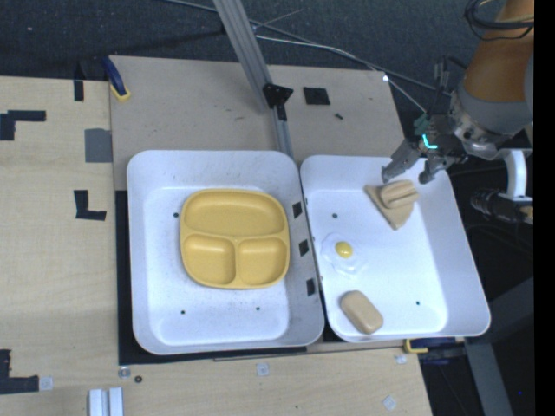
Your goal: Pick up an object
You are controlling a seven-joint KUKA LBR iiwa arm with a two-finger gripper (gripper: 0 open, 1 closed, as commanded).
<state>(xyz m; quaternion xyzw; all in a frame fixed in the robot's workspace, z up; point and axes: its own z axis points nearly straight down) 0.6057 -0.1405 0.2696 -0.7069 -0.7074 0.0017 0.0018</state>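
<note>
In the right bin [442, 258] lie three things: a tan wedge-shaped sandwich piece [395, 201] near the far right, a fried egg [344, 251] with a yellow yolk in the middle, and a tan bread roll [361, 311] near the front. My gripper [413, 168] hangs just above the far end of the sandwich piece, its two dark fingers spread apart with nothing between them. The grey and orange arm [499, 68] reaches in from the upper right.
The left bin [147, 258] holds a yellow divided plate [234, 237]. A grey metal pole [247, 42] slants down to the bins' far edge. Cables run across the dark floor behind the bench.
</note>
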